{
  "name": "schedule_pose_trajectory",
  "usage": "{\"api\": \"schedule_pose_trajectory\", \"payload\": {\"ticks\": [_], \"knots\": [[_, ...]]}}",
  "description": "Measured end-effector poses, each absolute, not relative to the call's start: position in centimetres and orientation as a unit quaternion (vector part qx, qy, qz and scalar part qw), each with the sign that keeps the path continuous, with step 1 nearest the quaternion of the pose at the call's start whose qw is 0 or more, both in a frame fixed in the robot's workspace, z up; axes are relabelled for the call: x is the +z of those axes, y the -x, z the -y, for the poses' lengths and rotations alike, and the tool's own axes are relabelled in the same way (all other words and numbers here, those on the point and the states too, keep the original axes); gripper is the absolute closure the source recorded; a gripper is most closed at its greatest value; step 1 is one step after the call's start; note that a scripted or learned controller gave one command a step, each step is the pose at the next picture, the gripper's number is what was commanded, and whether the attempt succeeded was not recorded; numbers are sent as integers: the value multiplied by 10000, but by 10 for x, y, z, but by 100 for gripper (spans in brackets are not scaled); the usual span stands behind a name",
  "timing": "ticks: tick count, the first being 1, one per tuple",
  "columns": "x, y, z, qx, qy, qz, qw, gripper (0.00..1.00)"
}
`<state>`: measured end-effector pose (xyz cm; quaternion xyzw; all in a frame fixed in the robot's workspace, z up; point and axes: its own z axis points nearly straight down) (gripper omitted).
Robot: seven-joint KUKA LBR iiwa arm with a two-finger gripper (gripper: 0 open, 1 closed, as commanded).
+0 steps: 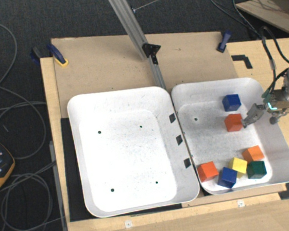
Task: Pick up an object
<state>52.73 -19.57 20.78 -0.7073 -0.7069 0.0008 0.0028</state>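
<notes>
Left shallow white plastic bin (82, 111): nothing in it but small dark dots on the floor. Right shallow white plastic bin (204, 92) sits just beside it, touching along the middle seam.

Contents of right bin, left to right: orange cube (208, 170) near the front-left corner; blue cube (227, 176) just beside it at the front rim; yellow cube (239, 165) touching the blue one; red-brown cube (233, 122) mid-bin; blue cube behind it (231, 102), near but apart; green cube (256, 169) and second orange cube (252, 153) at front right, touching.

Arm enters low from the right edge, wrist over the bin's right rim. Two-finger gripper (250, 116) points left, tip just beside the red-brown cube's right face. Can't tell if the jaws are open or closed, or if there's contact.
</notes>
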Motion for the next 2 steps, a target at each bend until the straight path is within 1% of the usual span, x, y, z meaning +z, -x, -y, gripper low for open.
{"api": "schedule_pose_trajectory", "payload": {"ticks": [1,2], "knots": [[210,-528,195,-2,7070,7073,11,0],[147,-524,192,14,7071,7071,38,0]]}}
